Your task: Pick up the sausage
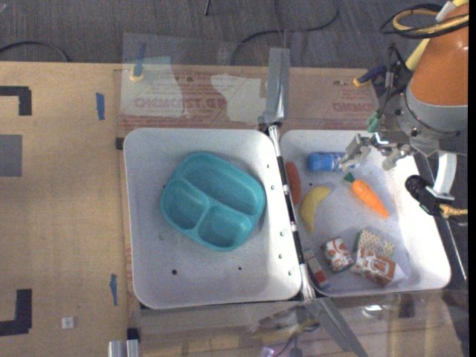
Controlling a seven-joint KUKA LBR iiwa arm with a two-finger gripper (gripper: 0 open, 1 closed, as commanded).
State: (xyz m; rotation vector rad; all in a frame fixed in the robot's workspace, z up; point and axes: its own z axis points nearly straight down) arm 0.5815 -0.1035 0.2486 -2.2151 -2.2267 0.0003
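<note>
The sausage (pixel 294 183) is a slim reddish-brown piece lying lengthwise against the left wall of the right bin (pixel 428 233). My gripper (pixel 371 157) hangs over the back of that bin, to the right of the sausage and well apart from it. Its fingers (pixel 352 155) are spread open with nothing between them. The gripper sits between the blue bottle (pixel 325 161) and the bin's right side, just above the carrot (pixel 370 198).
A yellow banana (pixel 313 205) lies right beside the sausage. Two small snack boxes (pixel 338 253) (pixel 374 257) rest at the front of the right bin. The left bin (pixel 149 222) holds a teal divided plate (pixel 213 200). A metal divider (pixel 286 222) separates the bins.
</note>
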